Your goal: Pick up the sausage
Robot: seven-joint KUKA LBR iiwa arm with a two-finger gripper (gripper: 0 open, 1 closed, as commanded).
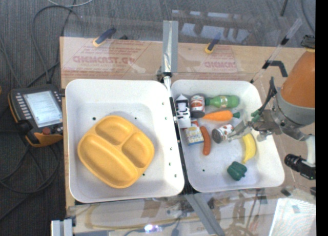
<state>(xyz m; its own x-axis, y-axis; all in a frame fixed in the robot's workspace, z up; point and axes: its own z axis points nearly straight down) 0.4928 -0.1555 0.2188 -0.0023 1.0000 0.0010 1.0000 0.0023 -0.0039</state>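
The sausage [206,141], a reddish-brown link, lies nearly upright in the picture in the left half of the right bin [266,178]. It sits between a small box [193,135] and a silver can [222,133]. My gripper [247,126] hangs over the right part of that bin, just right of the silver can and above the banana [248,148]. It is well to the right of the sausage and apart from it. Nothing shows as held.
The right bin also holds a carrot [221,116], a green bottle [223,101], a red-labelled can [197,105], a black and white carton [182,111] and a green pepper [236,170]. A yellow divided plate [116,150] lies in the left bin [82,96]. A teach pendant [36,112] rests off the bench's left.
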